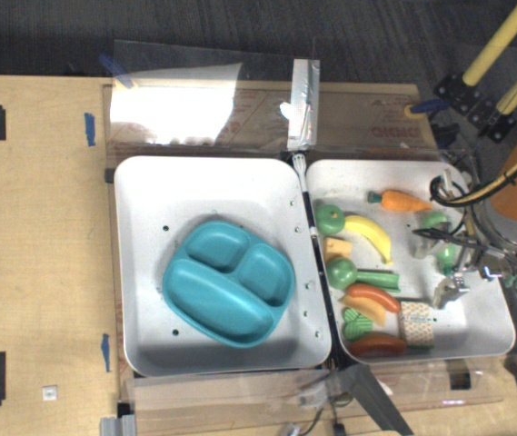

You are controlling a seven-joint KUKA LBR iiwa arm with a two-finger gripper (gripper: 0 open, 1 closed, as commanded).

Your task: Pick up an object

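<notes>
Two bins side by side. Left bin holds a divided tray, centred. Right bin holds toy food along its left side; gripper at its right.

Teal divided tray in the left white bin, on a wooden bench.

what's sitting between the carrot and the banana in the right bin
Nothing: in the camera view, bare white bin floor separates the carrot from the banana below it.
</notes>
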